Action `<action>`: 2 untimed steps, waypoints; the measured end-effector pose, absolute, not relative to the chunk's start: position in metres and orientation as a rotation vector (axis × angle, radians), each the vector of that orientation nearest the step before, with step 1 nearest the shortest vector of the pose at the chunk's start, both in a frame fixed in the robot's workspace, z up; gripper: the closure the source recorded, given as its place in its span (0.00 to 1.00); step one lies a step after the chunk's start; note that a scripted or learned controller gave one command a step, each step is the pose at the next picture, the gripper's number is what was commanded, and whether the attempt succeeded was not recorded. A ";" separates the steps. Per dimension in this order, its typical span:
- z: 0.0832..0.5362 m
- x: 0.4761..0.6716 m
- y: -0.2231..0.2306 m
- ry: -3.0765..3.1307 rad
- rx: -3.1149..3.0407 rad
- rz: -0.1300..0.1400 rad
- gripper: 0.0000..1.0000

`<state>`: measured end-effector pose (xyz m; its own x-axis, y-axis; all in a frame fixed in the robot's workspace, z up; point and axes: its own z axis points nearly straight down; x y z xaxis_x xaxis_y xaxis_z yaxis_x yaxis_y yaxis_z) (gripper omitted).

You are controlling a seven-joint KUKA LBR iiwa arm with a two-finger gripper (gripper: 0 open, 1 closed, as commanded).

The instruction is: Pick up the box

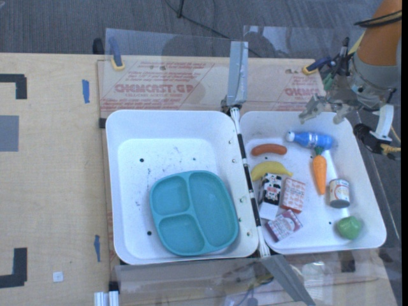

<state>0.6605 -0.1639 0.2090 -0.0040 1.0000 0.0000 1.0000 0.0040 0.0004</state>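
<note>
Even, bright overhead light is seen; glare is cast on the clear panels (191, 75); slight softness throughout

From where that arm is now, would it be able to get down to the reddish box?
Probably yes. The gripper hangs over the right bin's far edge; the box lies uncovered, though a cow-print carton sits close alongside.

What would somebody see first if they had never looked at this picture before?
Probably the big teal divided plate lying in the left bin. Next, the right bin crowded with toy food: a sausage, a banana, a carrot, a blue bottle, a can and small boxes. The gripper hangs over that bin's far edge.
</note>
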 end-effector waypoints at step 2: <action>0.109 0.528 -0.117 2.492 1.874 0.012 0.00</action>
